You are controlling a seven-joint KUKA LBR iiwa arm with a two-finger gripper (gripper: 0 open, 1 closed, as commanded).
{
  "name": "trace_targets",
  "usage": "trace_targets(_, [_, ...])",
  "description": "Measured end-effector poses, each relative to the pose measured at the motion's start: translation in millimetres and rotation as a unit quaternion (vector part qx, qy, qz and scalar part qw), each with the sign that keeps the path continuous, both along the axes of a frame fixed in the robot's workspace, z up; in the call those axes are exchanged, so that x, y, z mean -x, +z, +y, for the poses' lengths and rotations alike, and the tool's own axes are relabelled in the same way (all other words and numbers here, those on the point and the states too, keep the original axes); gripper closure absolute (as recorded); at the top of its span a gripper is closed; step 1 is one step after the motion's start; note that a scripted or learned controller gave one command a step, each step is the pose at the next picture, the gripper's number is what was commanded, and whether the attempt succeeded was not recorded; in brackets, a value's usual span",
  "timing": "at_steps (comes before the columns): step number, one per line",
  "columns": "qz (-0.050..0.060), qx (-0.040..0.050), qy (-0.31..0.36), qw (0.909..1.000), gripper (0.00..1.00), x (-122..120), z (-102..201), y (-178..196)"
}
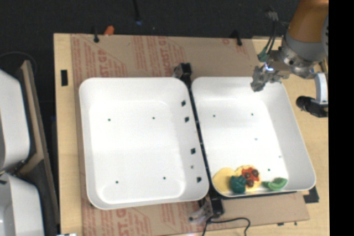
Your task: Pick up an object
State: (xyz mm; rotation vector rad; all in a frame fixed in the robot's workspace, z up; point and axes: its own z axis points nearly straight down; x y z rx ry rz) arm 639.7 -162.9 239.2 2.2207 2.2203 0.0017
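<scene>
Two shallow white bins are seen side by side on a bench (66, 119) lined with printed cardboard, against a dark floor; the left bin (88, 135) adjoins the right bin (287, 119); small objects (249, 178) are heaped at the right bin's near edge; the pincer (260, 83) is held over its far rim, well apart from them; its state cannot be told.

Single fixed camera, high above the bench, looking down at a slant.

It takes in both white bins, the left bin (135, 141) and the right bin (249, 135), from fairly far back; the arm (307, 30) enters at the right edge, and the tilt seems slight.
</scene>
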Motion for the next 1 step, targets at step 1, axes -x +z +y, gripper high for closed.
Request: trace_targets(1, [0.001,-0.0004,0.002,1.0,1.0,10.7,56.6,-8.1])
